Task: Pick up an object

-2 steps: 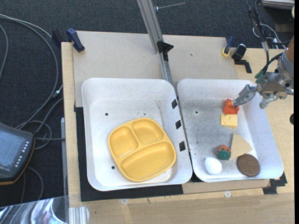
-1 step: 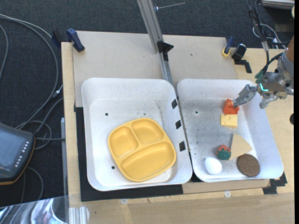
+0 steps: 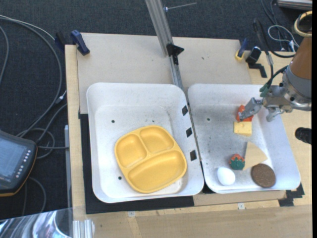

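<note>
End effector (image 3: pixel 262 108) hung near the right bin's (image 3: pixel 277 95) back edge, fingers apart, unladen, just beside the cheese wedge (image 3: pixel 242 128): probably light, rigid; grip its flat sides.

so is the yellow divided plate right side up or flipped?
Right side up. The yellow divided plate in the left bin shows its three recessed compartments facing the camera.

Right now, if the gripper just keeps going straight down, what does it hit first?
Probably the small orange and red piece under the gripper in the right bin, just above the yellow cheese block. Depth is unclear from this slant, so it could land on bare bin floor beside it.
</note>
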